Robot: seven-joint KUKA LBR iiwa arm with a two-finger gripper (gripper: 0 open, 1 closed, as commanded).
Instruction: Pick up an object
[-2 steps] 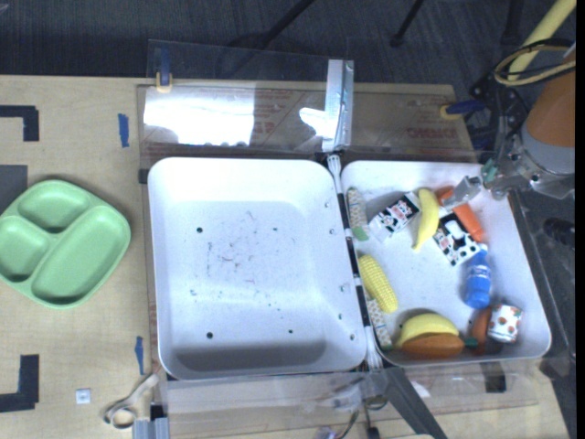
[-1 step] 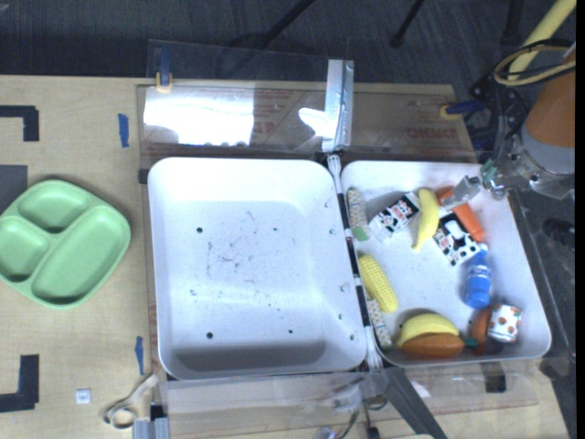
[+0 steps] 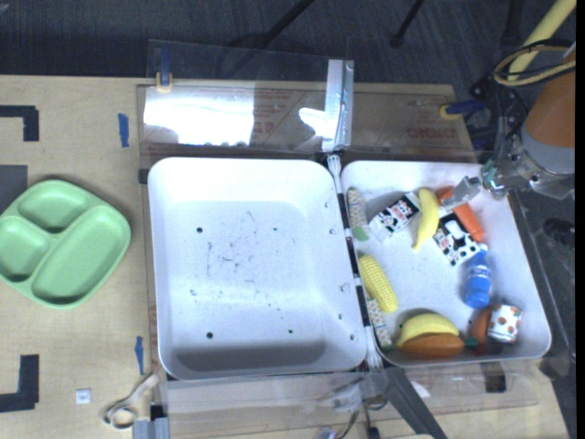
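A: Clutter worries me. The right bin (image 3: 535, 337) is packed: banana (image 3: 425, 216), corn (image 3: 377, 282), blue bottle (image 3: 477, 284), all near each other.

B: And the hand (image 3: 471, 188)?

A: At the bin's far right corner, above the orange piece (image 3: 466, 218); grip state I cannot tell. Descending there, it could nudge neighbours or pinch nothing.

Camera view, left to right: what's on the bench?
Green plate → left bin → corn → banana → blue bottle → die → arm.
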